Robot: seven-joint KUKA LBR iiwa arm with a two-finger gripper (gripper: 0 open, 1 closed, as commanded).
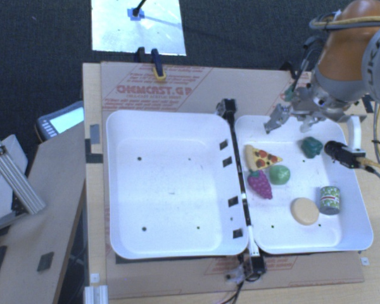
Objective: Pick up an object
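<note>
Tan disc (304,211) & can (330,199) nearest, grapes (260,184), pizza slice (261,157), gripper (290,119) spread wide, nothing held

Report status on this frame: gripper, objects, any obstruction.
Gripper above right bin's far edge, holding nothing visible. Pizza slice toy, purple grapes, green ball, teal lump, tan disc, small can untouched. No obstruction.

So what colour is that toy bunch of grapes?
Purple; the grapes show in the camera view, in the right bin.
</note>
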